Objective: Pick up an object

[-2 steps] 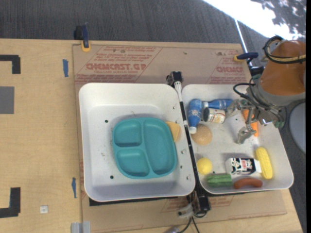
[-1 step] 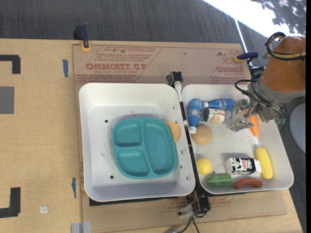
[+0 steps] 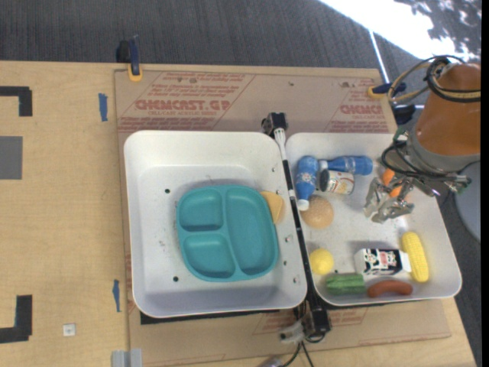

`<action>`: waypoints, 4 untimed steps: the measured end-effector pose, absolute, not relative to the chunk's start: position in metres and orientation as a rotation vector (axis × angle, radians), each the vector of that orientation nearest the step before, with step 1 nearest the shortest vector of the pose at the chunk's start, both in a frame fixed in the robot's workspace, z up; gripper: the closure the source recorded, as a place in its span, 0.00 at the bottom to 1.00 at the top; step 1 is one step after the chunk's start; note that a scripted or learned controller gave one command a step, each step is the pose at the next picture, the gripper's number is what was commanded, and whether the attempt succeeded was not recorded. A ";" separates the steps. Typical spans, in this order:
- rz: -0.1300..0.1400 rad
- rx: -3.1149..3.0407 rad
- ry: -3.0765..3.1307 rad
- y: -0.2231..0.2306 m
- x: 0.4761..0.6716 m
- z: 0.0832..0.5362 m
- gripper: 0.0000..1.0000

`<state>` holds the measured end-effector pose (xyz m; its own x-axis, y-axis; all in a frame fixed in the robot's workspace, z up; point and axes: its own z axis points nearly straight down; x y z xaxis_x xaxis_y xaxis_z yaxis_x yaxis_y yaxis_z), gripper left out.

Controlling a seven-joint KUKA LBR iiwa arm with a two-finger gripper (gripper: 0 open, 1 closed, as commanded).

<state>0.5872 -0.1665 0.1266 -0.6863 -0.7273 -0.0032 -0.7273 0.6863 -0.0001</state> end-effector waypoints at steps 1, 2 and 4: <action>0.002 -1.243 2.882 -0.166 0.587 0.126 0.00; 0.001 -1.634 2.678 -0.193 0.578 0.087 0.00; -0.006 -2.271 2.161 -0.190 0.572 0.087 0.00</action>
<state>0.5720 -0.1900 0.0868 0.0497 -0.9988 -0.0023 -0.9987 -0.0497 -0.0076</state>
